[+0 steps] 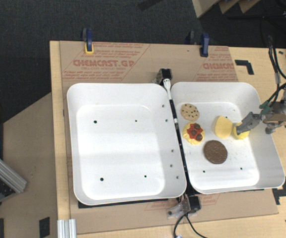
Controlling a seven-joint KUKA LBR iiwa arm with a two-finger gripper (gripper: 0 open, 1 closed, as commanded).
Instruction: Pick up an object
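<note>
A robot arm reaches in from the right over the right-hand bin (pixel 269 167), one of two shallow white bins set side by side on a tabletop (pixel 133 58) covered by a printed brown board. Its claw (pixel 243 128) sits low at the bin's right side, touching a small yellow piece (pixel 241 134) and just beside a pale yellow block (pixel 223 127). Whether the claw is spread or closed cannot be told from this angle, and nothing can be seen held in it.

Four more items lie in the same bin. A speckled cookie (pixel 189 112) rests near the upper left, close to the divide between the bins. Below it sits a small yellow tart with red topping (pixel 194 133), and lower right of that a round dark brown disc (pixel 215 151).

The left-hand bin (pixel 83 98) shows bare white floor with a few dark dots. Blue clamps (pixel 204 44) grip the board's far edge.
</note>
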